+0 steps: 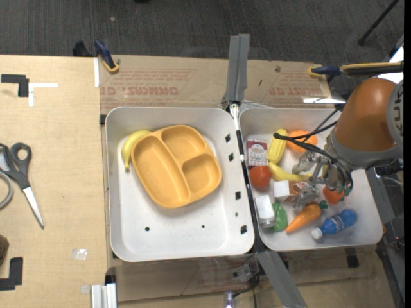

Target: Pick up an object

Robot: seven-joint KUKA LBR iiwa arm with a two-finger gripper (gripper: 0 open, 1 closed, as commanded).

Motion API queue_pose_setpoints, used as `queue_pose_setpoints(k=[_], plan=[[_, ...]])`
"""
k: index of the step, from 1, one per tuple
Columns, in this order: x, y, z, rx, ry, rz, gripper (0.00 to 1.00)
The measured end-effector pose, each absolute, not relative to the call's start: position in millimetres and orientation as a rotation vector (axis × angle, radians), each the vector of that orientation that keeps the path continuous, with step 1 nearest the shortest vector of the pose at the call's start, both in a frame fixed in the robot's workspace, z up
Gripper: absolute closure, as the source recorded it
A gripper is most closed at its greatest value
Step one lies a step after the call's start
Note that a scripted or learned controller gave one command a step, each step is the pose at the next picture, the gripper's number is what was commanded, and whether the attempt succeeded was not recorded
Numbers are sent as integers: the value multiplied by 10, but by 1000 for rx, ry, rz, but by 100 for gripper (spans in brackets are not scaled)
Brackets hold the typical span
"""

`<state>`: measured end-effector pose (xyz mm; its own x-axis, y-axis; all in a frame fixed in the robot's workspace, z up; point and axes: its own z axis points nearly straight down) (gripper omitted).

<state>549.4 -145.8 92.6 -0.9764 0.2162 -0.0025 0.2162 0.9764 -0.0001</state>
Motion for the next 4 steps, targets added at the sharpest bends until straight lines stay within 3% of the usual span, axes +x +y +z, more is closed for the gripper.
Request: queue_pose_setpoints(k=[1,3,4], plan=[[6297,-1068,941,681,3070,-11,0],[6295,-1097,959,1089,2942,-29,0],[5709,-993,925,1200,2901,-4,0]])
